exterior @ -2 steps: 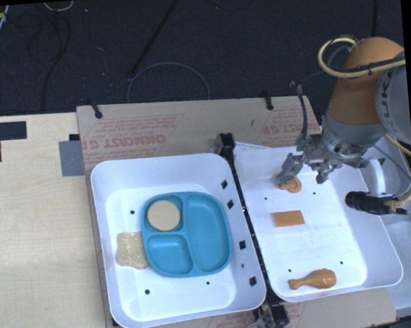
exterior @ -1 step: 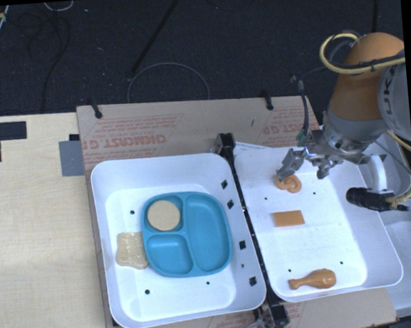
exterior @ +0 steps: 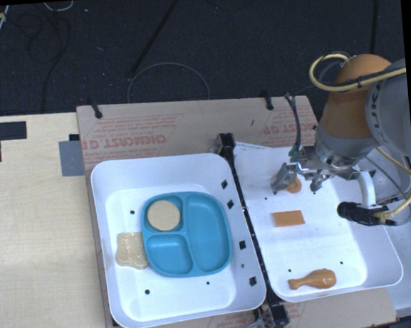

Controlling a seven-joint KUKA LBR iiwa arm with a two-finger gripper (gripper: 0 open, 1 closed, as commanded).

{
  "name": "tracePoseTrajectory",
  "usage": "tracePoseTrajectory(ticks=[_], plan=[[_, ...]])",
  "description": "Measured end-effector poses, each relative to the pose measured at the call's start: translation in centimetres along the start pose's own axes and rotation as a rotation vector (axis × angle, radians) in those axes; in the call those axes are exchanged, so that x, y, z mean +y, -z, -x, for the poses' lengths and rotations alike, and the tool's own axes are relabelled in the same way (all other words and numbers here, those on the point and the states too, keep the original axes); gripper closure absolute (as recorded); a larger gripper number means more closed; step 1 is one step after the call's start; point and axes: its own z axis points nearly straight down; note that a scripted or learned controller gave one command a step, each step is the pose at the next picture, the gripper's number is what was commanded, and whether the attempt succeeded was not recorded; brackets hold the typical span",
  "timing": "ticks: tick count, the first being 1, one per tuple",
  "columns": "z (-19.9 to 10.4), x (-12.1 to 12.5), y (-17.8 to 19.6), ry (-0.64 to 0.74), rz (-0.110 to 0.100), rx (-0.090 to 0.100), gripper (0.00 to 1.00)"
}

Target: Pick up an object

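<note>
so, left to right: the tabletop (exterior: 33, 232) is light wood with a few black and grey patches near its far left, and a brown cardboard sheet (exterior: 160, 131) with mirrored red print lies under both bins. left bin (exterior: 125, 302) holds a blue divided tray (exterior: 198, 246) with three sections; a round tan disc (exterior: 163, 215) sits in the tray's upper left section. a pale beige bread-like piece (exterior: 131, 250) lies on the bin floor just beside the tray's left edge, touching or almost touching it. a black clamp strip (exterior: 243, 221) runs between the two bins where their rims meet. right bin (exterior: 376, 270) holds three things: a small orange-brown object (exterior: 294, 185) near the upper middle, a flat orange rectangular piece (exterior: 288, 219) below it in the middle of the bin, and a tan drumstick-shaped piece (exterior: 314, 280) lying on its side near the front wall. the arm comes in from the right, orange band up by the wrist, cables looping around it. the gripper (exterior: 291, 179) is down in the upper part of the right bin, right at the small orange-brown object, which seems to sit at its fingertips; can't tell from this angle whether it is clenched on it or just touching. the flat piece and the drumstick lie apart from the gripper.
</note>
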Motion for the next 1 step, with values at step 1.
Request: tracePoseTrajectory(ticks=[1], plan=[[-0.88,0.36,-5.7,0.001,0.0,0.001,0.0]])
